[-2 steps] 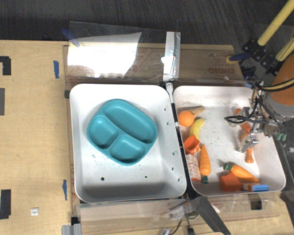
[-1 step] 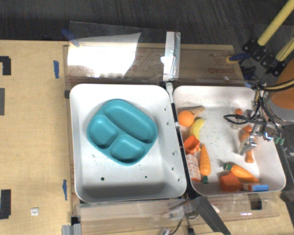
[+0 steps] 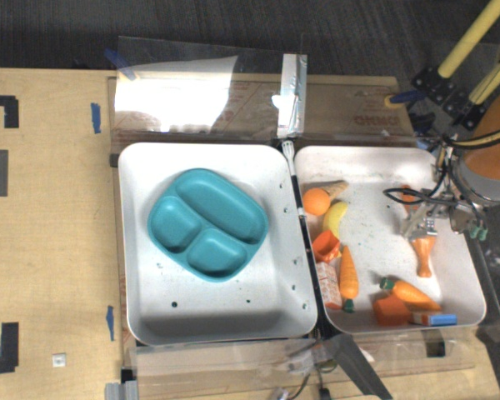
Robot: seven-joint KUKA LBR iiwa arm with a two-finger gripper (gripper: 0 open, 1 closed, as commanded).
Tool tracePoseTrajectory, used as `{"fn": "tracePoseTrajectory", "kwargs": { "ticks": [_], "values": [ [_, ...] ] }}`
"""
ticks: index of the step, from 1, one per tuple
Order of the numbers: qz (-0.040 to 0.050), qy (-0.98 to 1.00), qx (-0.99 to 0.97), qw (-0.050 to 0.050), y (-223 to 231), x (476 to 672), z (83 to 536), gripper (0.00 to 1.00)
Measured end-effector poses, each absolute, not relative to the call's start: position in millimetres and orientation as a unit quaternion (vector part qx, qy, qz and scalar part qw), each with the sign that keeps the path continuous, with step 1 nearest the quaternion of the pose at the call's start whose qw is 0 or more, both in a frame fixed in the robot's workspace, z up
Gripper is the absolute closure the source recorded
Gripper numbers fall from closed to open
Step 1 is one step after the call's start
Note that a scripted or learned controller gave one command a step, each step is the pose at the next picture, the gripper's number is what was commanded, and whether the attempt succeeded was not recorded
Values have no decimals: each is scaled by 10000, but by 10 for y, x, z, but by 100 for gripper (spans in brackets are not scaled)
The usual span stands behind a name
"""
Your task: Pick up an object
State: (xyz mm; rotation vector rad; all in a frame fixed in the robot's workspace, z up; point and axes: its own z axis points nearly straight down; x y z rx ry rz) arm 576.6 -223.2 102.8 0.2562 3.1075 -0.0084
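The tool (image 3: 422, 227) hangs in the right bin (image 3: 367, 177), its fingers closed on the top of a small orange carrot (image 3: 423, 257) that points down just below it.

A: Where is there open floor in the right bin (image 3: 375, 167)?

B: Mid-floor, between the toys along its left wall and the gripper (image 3: 422, 227) at the right.

A: What crowds it?

B: An orange ball (image 3: 316, 202), lemon (image 3: 336, 217) and carrot (image 3: 348, 275) on the left; more carrots (image 3: 415, 293) at the near wall. In the left bin (image 3: 142, 307), the teal tray (image 3: 207, 223) takes the centre.
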Motion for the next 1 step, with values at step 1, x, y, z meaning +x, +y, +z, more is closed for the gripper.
{"fn": "tracePoseTrajectory", "kwargs": {
  "ticks": [1],
  "values": [
    [-23, 9966, 820, 109, -2227, 5763, 1018, 0]
  ]
}}
